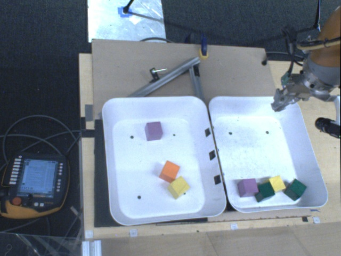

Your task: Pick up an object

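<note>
Hovering at the right bin (306, 137) far corner, my gripper (279, 104) state unclear, cubes (270, 187) lying well apart along the near wall.

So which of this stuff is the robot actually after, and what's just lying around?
For the job: purple block, orange block, yellow block, the blocks in the right bin, gripper.

Lying about: metal rod, handheld controller, foil sheet.
</note>
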Action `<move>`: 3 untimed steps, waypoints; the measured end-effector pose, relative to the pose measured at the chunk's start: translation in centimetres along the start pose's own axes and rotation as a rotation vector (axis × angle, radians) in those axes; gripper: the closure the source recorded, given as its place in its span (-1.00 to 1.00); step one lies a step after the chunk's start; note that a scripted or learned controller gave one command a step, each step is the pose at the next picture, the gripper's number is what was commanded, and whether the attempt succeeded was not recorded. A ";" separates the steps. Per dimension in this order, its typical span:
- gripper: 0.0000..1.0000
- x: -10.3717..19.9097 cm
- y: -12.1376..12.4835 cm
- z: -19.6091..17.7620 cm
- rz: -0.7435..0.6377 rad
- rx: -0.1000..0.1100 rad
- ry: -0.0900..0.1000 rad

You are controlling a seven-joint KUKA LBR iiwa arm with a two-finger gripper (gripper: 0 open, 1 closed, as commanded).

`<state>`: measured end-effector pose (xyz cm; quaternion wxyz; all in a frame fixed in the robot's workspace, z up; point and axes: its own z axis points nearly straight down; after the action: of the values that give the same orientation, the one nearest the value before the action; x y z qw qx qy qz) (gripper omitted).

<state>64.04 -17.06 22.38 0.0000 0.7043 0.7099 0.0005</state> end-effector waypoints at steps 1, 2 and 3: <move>1.00 4.9 -2.2 0.9 -0.001 0.002 0.001; 1.00 10.2 -4.4 1.6 -0.002 0.003 0.002; 1.00 15.9 -6.2 0.3 -0.004 0.001 0.003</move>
<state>57.68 -1.23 22.06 -0.0015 0.7030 0.7112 0.0010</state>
